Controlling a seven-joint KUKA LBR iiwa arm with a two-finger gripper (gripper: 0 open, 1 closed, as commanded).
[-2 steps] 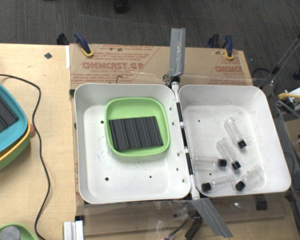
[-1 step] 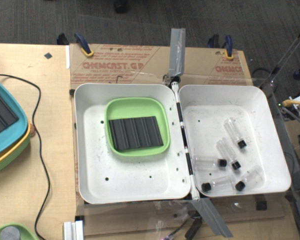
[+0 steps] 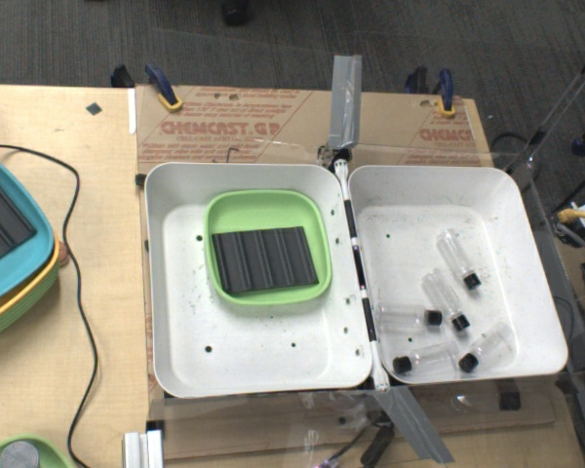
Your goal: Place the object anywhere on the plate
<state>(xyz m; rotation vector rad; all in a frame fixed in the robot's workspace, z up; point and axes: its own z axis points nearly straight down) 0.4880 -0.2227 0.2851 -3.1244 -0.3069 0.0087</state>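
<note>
Clear vials with black caps (image 3: 447, 305) lie scattered in the right bin (image 3: 526, 222), across the divider from the green plate (image 3: 268, 252) in the left bin (image 3: 175, 339); the claw's state cannot be told

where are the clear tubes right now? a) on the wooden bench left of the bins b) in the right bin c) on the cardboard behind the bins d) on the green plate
b: the clear tubes with black caps lie scattered in the right bin, while the green plate in the left bin holds a dark ridged pad.
</note>
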